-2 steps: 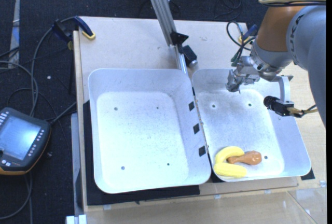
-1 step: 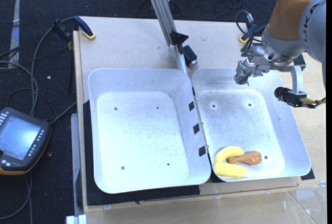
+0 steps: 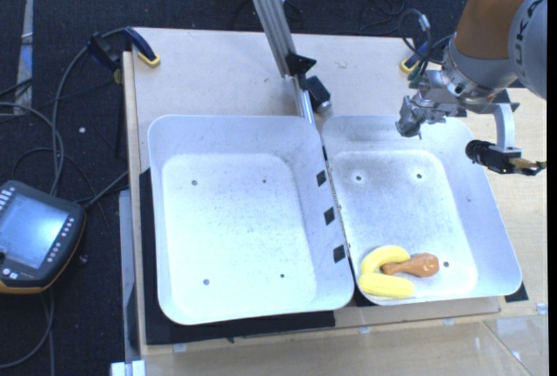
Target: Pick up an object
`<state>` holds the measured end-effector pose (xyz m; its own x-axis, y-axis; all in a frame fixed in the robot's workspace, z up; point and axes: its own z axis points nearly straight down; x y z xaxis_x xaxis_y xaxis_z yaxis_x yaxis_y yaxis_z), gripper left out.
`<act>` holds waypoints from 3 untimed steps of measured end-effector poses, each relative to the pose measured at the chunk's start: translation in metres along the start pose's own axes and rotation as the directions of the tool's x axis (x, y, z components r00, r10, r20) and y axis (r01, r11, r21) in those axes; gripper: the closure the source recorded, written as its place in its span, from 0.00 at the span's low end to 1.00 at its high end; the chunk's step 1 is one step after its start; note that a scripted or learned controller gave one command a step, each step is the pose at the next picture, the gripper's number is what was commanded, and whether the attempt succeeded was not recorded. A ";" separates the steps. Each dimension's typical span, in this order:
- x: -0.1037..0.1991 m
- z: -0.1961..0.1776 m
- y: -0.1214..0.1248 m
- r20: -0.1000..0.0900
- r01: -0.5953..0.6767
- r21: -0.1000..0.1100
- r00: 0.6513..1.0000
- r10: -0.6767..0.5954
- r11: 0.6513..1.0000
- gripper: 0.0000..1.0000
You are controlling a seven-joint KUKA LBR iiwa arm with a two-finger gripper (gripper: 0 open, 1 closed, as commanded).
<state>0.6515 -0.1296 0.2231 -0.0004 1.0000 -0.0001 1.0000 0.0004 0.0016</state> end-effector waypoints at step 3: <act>0.130 -0.027 -0.064 -0.001 0.003 0.001 1.000 -0.003 1.000 1.00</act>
<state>0.5876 0.0001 0.2497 -0.0031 1.0000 0.0009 1.0000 0.0031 0.0007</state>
